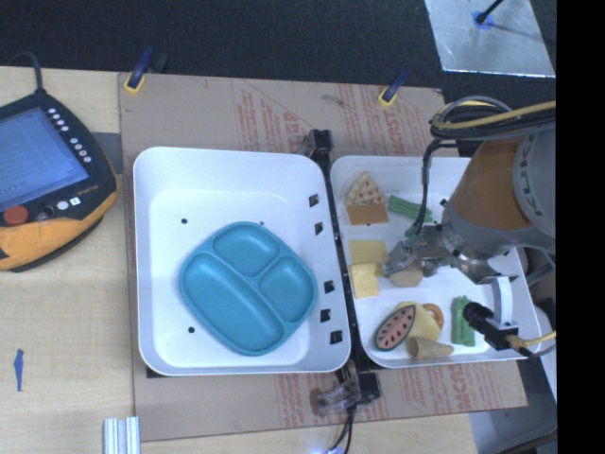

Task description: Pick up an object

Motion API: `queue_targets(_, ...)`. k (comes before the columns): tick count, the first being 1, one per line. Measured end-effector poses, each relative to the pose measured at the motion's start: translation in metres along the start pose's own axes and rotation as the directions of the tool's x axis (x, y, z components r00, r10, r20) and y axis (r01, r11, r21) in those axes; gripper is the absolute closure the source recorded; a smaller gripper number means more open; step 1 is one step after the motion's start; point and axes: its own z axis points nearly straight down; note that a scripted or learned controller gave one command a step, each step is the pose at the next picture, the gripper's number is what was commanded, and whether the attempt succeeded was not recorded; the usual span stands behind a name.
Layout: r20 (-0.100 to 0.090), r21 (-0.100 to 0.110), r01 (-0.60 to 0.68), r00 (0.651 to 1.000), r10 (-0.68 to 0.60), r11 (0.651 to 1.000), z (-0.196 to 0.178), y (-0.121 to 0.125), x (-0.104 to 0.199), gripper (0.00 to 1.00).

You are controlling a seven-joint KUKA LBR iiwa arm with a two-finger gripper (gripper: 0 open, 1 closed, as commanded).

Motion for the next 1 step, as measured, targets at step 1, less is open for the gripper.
queue_targets(1,-0.001,-0.009,0.006,1.000,-0.006,1.000,-0.0972,0.0206,0.0724,1.00)
